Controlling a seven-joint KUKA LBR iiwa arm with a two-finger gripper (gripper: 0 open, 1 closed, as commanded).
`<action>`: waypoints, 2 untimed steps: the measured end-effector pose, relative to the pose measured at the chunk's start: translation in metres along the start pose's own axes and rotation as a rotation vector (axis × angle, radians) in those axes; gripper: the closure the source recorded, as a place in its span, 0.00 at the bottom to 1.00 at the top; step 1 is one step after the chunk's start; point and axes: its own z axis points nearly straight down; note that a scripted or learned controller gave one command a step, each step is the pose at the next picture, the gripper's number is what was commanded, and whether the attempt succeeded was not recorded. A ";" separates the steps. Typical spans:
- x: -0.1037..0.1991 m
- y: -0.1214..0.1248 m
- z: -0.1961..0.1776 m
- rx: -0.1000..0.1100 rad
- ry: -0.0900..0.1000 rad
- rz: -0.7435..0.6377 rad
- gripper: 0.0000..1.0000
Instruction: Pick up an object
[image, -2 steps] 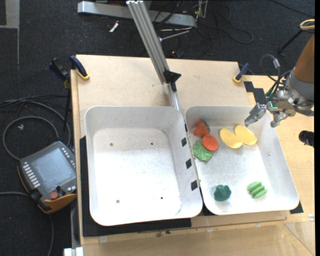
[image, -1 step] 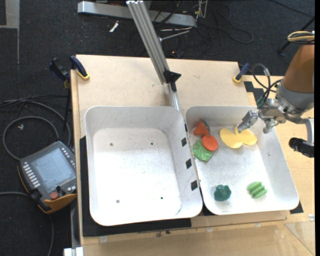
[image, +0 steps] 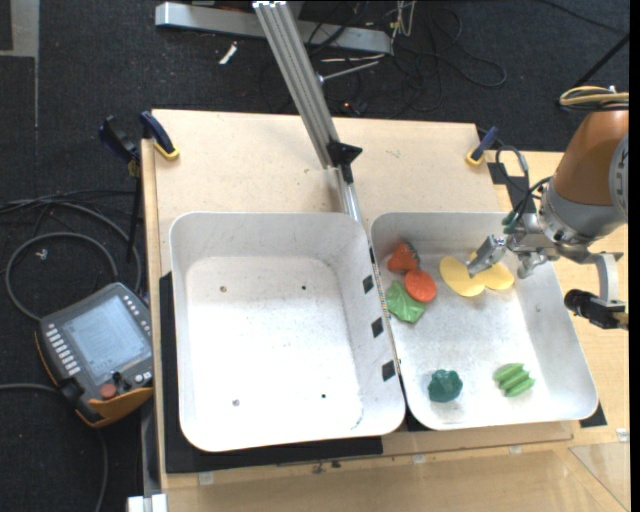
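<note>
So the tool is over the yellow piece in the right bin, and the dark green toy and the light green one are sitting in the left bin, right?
Not quite. The camera view shows the dark green toy and the light green one in the right bin, near its front edge, not the left. The tool is indeed over the yellow piece there.

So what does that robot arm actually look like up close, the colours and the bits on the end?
The arm is a rounded tube, copper-orange on its upper part and grey below. The wrist ends in a cluster of pale metal brackets and a small metal gripper. Black cables loop along its side, and a black fitting sticks out beneath it.
</note>
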 end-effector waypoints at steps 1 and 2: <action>0.000 0.000 0.049 0.001 0.000 0.000 0.00; 0.000 0.002 0.036 -0.004 -0.002 -0.001 1.00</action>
